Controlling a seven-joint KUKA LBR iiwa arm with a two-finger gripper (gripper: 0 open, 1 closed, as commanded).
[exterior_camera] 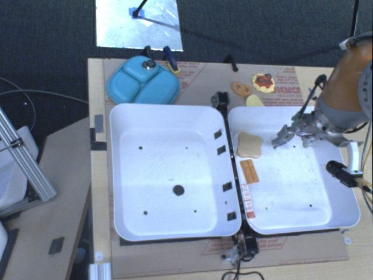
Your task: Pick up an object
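Currently approaching: claw (282, 137) is hovering w/ nothing gripped, apparently parted, at 3 o'clock of tan piece (250, 145) in right bin (344, 212); next, descending onto it.

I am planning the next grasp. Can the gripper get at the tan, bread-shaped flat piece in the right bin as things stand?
Probably yes. The tan, bread-shaped flat piece lies apart near the right white bin's left wall, nothing on top. The gripper hangs just right of it, with bare bin floor between them.
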